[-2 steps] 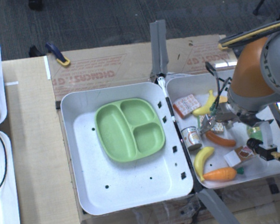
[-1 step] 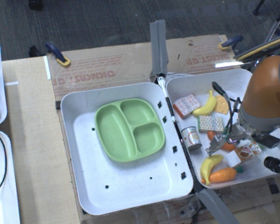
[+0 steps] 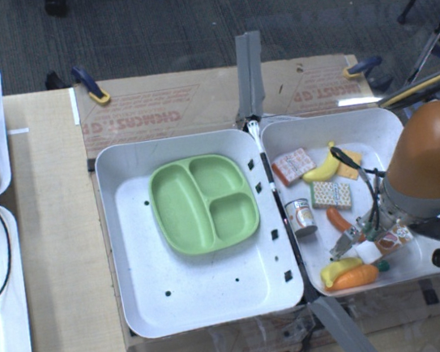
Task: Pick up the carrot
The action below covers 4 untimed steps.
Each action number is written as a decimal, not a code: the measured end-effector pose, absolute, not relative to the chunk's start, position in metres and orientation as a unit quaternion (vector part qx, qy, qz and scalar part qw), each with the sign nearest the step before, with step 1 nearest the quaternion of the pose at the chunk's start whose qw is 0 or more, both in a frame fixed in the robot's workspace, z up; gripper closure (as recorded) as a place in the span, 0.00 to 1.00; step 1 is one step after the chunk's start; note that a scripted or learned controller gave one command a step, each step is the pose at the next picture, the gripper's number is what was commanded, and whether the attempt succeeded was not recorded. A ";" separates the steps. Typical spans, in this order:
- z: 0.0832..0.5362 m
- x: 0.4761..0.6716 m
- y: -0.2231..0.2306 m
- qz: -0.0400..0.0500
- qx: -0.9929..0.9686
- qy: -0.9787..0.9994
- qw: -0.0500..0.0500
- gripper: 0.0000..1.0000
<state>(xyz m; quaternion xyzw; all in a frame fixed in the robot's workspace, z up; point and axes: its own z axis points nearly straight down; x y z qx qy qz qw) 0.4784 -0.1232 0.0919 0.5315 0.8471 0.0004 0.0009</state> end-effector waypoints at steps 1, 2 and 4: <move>0.091 0.513 -0.136 0.000 0.502 0.865 0.000 0.00; 0.091 0.477 -0.115 0.000 0.551 0.834 0.000 0.00; 0.100 0.478 -0.116 0.000 0.553 0.833 0.000 0.00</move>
